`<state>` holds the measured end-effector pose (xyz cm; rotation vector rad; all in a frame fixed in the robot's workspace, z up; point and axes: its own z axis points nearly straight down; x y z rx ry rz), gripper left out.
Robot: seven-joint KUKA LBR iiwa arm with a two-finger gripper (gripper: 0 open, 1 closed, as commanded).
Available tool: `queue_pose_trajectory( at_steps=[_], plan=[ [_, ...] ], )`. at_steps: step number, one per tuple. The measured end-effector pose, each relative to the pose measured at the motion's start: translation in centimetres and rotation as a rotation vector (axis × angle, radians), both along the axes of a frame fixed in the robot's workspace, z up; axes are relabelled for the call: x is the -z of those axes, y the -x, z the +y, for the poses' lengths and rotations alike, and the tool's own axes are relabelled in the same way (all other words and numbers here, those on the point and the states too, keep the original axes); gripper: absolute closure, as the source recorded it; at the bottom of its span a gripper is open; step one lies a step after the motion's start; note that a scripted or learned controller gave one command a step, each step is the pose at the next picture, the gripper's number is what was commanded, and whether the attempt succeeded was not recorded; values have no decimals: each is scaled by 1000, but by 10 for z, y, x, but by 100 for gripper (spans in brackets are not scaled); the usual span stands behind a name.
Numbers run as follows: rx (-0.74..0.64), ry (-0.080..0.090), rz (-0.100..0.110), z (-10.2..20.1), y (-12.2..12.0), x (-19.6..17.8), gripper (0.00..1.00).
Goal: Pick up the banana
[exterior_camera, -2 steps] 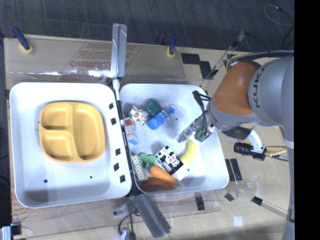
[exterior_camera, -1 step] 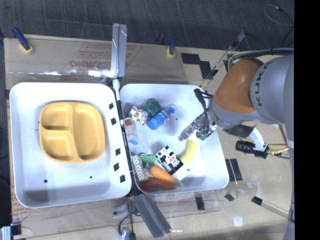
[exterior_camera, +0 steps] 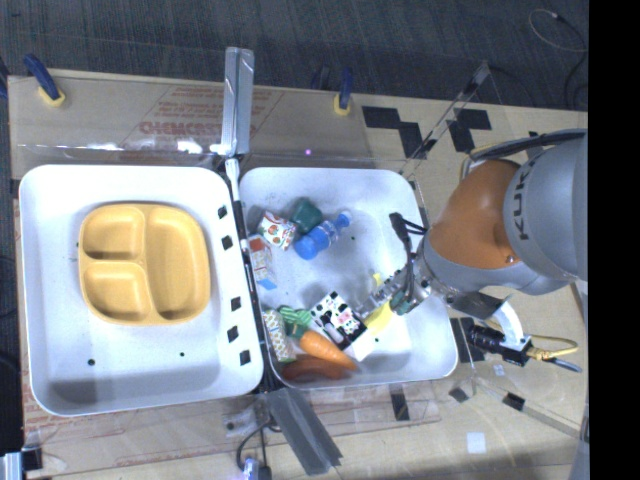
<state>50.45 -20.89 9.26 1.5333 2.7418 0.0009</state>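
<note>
The banana [exterior_camera: 380, 316] shows as a small yellow piece in the right bin [exterior_camera: 400, 183], near its right wall, between a black-and-white patterned box [exterior_camera: 338, 317] and a white block [exterior_camera: 388, 340]. My gripper [exterior_camera: 396, 292] is down in that bin, right above and touching the banana's upper end. The wrist and orange band [exterior_camera: 478, 230] hide most of the gripper from above.
A carrot [exterior_camera: 322, 346], a green item [exterior_camera: 292, 320], a blue bottle [exterior_camera: 318, 236], a dark green object [exterior_camera: 305, 211] and a small red-and-white carton [exterior_camera: 277, 231] crowd the right bin. The left bin [exterior_camera: 50, 368] holds a yellow divided plate [exterior_camera: 145, 261].
</note>
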Motion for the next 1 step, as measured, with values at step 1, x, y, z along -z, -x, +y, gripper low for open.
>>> queue_pose_trajectory(
  at_steps=[1],
  plan=[
    [249,0,0,50,-6,-85,100]
  ],
)
